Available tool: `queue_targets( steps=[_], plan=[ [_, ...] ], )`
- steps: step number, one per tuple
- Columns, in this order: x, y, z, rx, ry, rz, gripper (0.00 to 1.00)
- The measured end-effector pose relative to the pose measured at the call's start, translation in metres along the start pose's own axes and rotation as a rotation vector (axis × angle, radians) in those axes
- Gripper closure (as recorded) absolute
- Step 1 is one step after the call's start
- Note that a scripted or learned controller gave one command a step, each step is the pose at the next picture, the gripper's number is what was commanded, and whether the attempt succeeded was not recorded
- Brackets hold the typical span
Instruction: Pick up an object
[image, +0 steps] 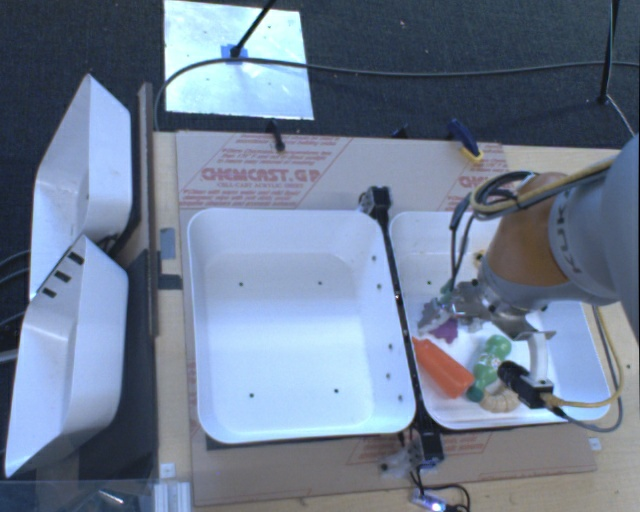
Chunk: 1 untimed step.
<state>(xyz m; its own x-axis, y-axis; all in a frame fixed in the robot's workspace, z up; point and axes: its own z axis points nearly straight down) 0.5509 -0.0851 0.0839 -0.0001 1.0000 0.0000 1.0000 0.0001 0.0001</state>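
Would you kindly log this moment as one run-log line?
arm: over right bin | gripper: near orange piece, purple piece | grasp: unconfirmed

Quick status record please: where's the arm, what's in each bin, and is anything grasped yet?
arm: grey with orange band, reaching over the right bin
gripper: low in the right bin, above the objects
right bin contents: orange carrot-shaped piece, purple piece, green piece, tan piece
left bin: white, no loose objects seen
grasp: cannot tell from this view
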Motion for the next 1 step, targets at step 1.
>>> queue_targets(
  steps=[1],
  plan=[
    [0.0000,0.0008,-0.0110,-0.002,0.000,0.000,1.00]
  ],
)
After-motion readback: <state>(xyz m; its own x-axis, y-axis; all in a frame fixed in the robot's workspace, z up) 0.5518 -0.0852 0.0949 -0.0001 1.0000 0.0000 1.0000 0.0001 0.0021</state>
